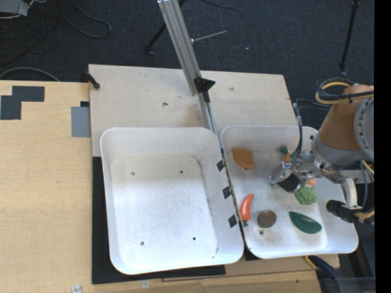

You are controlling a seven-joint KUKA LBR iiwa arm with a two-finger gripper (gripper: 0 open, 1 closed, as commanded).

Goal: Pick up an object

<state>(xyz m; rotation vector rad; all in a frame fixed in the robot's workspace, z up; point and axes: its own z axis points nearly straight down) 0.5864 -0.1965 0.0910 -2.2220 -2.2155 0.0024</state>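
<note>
Low and right of centre in the frame, inside the right bin [342, 244], a scatter of five small things; one of each kind. Toward that bin's upper left, a flat orange-brown piece [244, 159], rough-edged, like a bit of toast or a biscuit; down along the left wall, a slim red-orange pepper [246, 207], slightly curved, lying close against the divider; just right of the pepper, a round brown disc [266, 218] with a paler spot near its lower edge; further right, a dark green leaf-shaped piece [305, 223], pointed at the upper left end, lying flat; above the leaf, a knobbly pale-green cluster [306, 195] like a small head of broccoli. Directly over that cluster, at its upper left, the gripper [289, 177], dark, with orange and green flecks around it; open or closed, cannot tell, and nothing plainly seen between its tips. Behind it, at the right edge, the arm [345, 133] with its orange band. Left of the divider, the left bin [116, 157], white and speckled; two bins counted in all.
</note>
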